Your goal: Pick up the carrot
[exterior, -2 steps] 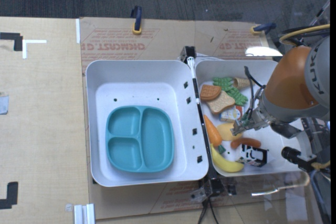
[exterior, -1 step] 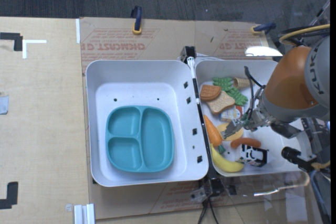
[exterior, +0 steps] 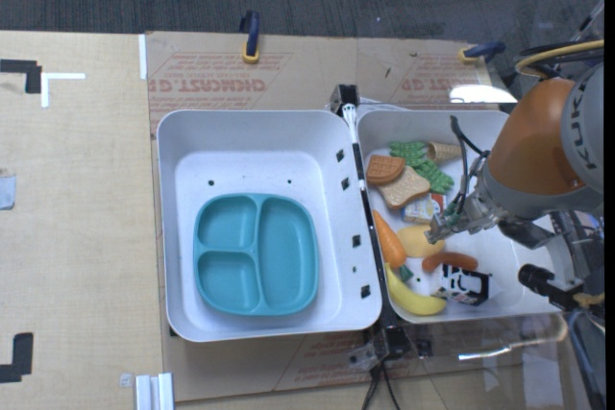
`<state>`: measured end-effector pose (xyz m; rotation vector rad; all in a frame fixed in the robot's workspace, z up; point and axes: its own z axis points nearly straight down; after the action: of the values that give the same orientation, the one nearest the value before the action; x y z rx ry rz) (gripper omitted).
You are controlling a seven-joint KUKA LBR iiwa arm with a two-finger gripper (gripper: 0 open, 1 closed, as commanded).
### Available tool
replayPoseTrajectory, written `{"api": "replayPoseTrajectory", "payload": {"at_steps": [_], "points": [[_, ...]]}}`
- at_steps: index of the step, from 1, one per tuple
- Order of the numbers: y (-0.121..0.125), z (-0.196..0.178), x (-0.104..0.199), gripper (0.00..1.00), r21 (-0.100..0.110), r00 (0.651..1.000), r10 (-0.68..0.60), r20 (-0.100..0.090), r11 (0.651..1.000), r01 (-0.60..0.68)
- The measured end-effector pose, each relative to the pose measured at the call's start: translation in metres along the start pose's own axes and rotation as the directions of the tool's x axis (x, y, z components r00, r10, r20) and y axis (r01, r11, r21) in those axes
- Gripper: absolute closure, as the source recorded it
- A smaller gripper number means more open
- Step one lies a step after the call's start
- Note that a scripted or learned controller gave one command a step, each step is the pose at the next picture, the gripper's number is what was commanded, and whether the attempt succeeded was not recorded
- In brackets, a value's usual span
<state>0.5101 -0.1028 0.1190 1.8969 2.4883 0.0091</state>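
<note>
Smooth plastic on matt cardboard
Both white bins (exterior: 250, 125) look glossy; the teal tray (exterior: 257, 253) left of the tool (exterior: 444, 228) looks smooth, the carrot (exterior: 388, 240) matt.

A cardboard-covered bench (exterior: 77, 235) fills the frame's lower part, bearing two white bins: left bin (exterior: 183, 206), right bin (exterior: 509, 298).

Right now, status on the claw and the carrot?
Claw low over the right bin, fingers unclear. Carrot loose by that bin's left wall, not gripped. Banana, sausage and bread crowd it.
</note>
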Motion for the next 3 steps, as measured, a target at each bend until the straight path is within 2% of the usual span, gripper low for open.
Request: {"api": "replayPoseTrajectory", "payload": {"at_steps": [1,2,3], "points": [[0.000,0.000,0.000,0.00,0.000,1.000,0.001,0.000,1.000,-0.001],[-0.010,0.027,0.007,0.00,0.012,0.973,0.232,-0.004,0.973,-0.232],[-0.007,0.019,0.005,1.00,0.009,0.973,0.232,-0.003,0.973,-0.232]]}}
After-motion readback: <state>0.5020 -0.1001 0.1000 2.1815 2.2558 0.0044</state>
